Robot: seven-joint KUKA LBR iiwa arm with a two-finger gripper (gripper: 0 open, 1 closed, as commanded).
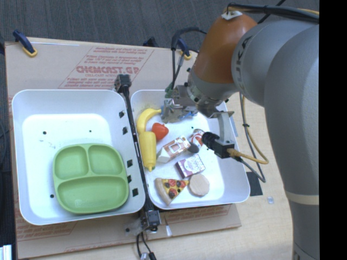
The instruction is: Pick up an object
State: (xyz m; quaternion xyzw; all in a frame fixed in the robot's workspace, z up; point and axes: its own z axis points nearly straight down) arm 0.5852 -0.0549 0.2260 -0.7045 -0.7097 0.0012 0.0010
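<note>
The right bin (238, 182) holds several toy foods. A yellow banana (145, 118) lies at its back left, with a yellow corn-like piece (148, 150) below it and a red pepper (160, 130) beside them. Further right lie a small white-and-red packet (176, 147), a purple carton (190, 167), a pizza slice (171, 188) and a tan cookie (199, 186). My gripper (172, 110) hangs low over the bin's back part, just right of the banana and above the red pepper. The wrist's bulk hides its fingertips.
The left bin (30, 112) holds a green divided plate (90, 177). Black clips (123, 82) join the bins along their shared wall. A black cable connector (217, 144) dangles over the right bin. Cardboard (81, 64) lies under both bins.
</note>
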